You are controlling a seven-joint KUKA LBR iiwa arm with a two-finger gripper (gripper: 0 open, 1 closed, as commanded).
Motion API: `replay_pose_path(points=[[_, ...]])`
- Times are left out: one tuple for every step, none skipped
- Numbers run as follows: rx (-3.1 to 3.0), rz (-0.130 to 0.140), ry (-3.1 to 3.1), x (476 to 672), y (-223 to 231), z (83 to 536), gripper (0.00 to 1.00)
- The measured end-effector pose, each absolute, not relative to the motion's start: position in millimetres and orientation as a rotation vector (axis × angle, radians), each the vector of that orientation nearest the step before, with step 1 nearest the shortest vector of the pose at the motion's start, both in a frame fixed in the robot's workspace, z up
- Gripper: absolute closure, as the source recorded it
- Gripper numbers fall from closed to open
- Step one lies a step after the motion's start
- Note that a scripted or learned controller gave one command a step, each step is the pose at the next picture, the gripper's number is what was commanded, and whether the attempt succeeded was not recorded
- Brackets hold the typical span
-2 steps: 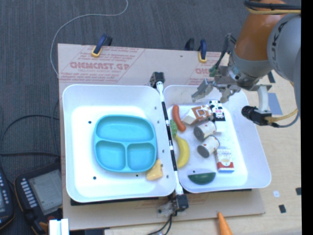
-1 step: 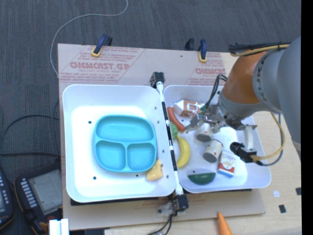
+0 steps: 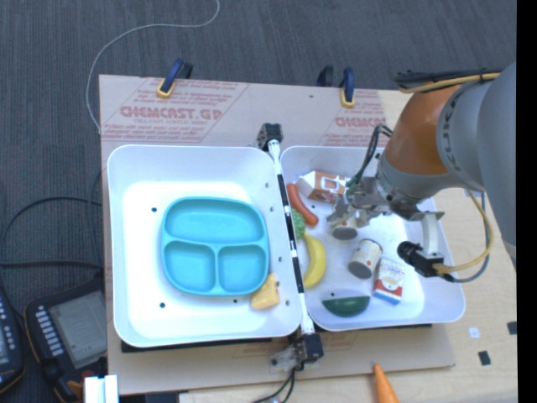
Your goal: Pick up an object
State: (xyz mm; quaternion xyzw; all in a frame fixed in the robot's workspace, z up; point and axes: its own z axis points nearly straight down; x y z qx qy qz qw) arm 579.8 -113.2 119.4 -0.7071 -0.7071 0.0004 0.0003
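Although the left bin [image 3: 117, 225] carries little, a blue divided tray [image 3: 216, 246] is seen in its middle and a yellow wedge of toy cheese [image 3: 265, 295] lies at the tray's lower right corner, close to the dividing wall; neither is near the arm, so little risk is expected there. In the right bin [image 3: 445, 309] the objects are crowded: a carrot-like orange piece [image 3: 303, 206] and a banana [image 3: 315, 259] are set along the left wall, a brown printed packet [image 3: 323, 186] is placed above them, a dark green piece [image 3: 346, 306] lies at the bottom, and a small can [image 3: 364, 258] rests tilted just beside a red and white carton [image 3: 388, 280]. The gripper [image 3: 348, 217] is lowered over the upper middle of this bin, near the packet and just above the can. Whether the jaws are wide or narrow cannot be told, and nothing is shown between them. A failed grasp is judged likely if the jaws are closed on bare bin floor between the packet and the can. The can could be knocked and rolled into the carton, being round. The thin packet could be pushed flat and slid away.
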Motion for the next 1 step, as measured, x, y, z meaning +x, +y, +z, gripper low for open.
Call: replay_pose_path(points=[[-2.219,0.000,-2.224,557.6,-36.0,184.5,1.00]])
